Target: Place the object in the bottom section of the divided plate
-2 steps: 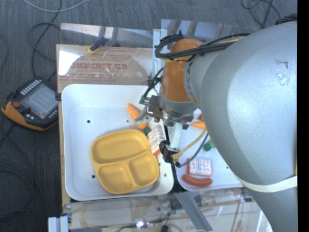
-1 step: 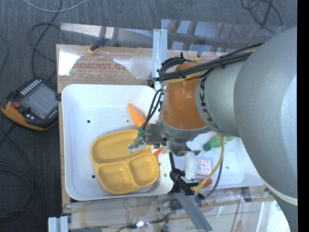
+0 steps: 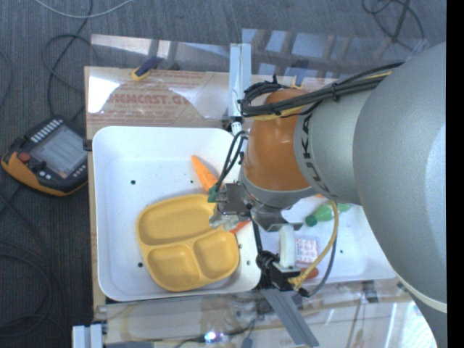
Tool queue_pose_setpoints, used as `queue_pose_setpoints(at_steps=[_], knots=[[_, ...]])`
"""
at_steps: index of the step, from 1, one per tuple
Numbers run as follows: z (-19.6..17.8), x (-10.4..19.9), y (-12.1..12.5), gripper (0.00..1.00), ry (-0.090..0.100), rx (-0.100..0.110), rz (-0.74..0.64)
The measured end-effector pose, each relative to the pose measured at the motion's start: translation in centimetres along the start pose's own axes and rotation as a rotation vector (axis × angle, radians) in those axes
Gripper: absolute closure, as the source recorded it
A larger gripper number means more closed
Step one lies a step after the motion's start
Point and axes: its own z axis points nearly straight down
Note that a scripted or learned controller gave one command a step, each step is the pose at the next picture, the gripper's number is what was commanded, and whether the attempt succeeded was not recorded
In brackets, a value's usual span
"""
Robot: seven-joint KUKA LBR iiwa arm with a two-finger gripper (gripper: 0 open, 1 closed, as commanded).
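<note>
Grey arm (image 3: 391, 165) looms over two white bins (image 3: 116, 194); one yellow divided plate (image 3: 187, 241) lies in the left bin, one orange carrot (image 3: 204, 170) just beyond it; gripper (image 3: 230, 212) grip state: cannot tell

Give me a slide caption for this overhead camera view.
Gripper at yellow divided plate's right rim, orange carrot beside it in left bin.

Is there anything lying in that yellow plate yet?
No. All three sections of the plate show bare yellow, and the orange carrot lies on the bin floor beyond the plate's rim.
</note>
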Motion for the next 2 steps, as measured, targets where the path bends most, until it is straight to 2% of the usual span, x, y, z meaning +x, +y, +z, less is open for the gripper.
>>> queue_pose_setpoints(at_steps=[1, 2], knots=[[0.01, 0.0, -0.01, 0.0, 0.0, 0.0, 0.0], [-0.82, 0.06, 0.02, 1.0, 0.001, 0.003, -0.001]])
